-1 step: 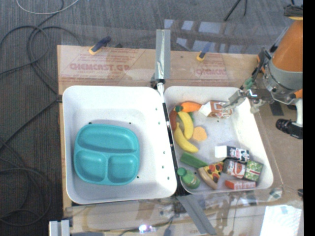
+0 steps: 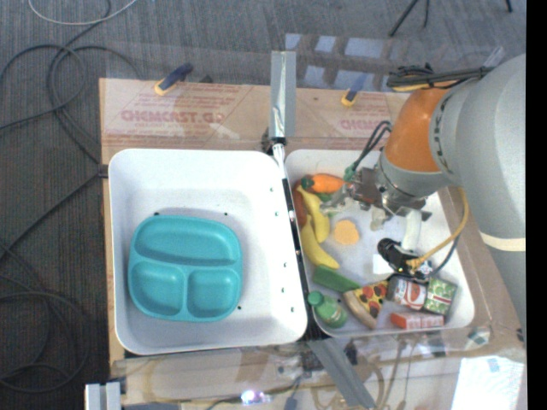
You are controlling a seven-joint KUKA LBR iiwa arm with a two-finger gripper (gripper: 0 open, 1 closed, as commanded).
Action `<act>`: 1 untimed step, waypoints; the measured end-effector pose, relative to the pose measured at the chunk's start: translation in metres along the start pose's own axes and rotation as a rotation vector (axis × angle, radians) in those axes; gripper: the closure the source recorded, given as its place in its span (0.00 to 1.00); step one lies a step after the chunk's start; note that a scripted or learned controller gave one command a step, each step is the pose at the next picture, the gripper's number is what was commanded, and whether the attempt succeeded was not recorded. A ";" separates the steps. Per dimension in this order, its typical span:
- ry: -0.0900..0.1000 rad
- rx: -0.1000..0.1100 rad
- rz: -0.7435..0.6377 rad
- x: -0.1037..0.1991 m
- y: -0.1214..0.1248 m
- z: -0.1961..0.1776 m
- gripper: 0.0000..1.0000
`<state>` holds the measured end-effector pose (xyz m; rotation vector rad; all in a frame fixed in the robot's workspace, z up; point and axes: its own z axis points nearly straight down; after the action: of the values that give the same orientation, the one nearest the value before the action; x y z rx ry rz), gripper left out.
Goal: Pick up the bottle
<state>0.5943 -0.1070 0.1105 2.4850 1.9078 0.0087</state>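
The bottle (image 2: 327,309), green and lying near the front edge of the right bin (image 2: 457,254), is what I'm after, and from my seat it sits untouched, tucked against the bin's left wall beside a pizza slice (image 2: 366,302).

In the camera view, I see the arm coming in from the right, with the pincer (image 2: 386,205) low over the middle of that bin, well apart from the bottle. I can't tell how its tips are set; the wrist hides them. Just beside it lie a banana (image 2: 314,227), a carrot (image 2: 325,183) and a flat orange disc (image 2: 345,232). A green cucumber-like piece (image 2: 335,279) lies between the banana and the bottle. Small cartons (image 2: 425,295) crowd the front right corner. The left bin (image 2: 145,165) holds a teal divided plate (image 2: 185,266).

My worry is the clutter. I judge a descent here would close on the banana or the disc instead. The bottle hugs the wall and the pizza slice, so a tip may strike either and push the bottle away. Being round, it would likely roll.
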 end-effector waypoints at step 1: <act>0.001 -0.002 -0.071 -0.017 -0.055 0.020 0.00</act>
<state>0.5371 -0.1098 0.0896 2.4149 1.9940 0.0114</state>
